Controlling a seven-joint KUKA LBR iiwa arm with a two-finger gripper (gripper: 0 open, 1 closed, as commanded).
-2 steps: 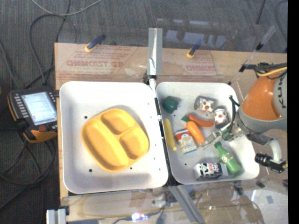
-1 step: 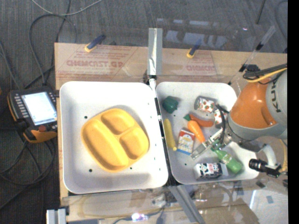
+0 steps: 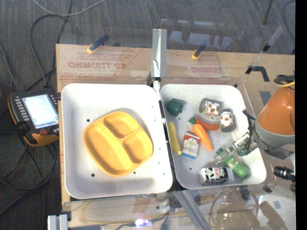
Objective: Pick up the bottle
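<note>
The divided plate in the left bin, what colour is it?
Yellow all over. The plate shows best in the camera view, lying in the left bin.

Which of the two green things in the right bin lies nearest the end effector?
The light green one near the bin's front right corner, just below the end effector. The dark green one lies far off, by the bin's back left corner.

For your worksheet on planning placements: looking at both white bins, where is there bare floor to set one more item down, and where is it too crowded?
Left bin: bare floor all round the yellow tray, widest along the front edge. Right bin: a small bare patch in the front left corner, between the juice carton and the black-and-white carton. It is crowded around the carrot, the cans and the gripper.
</note>
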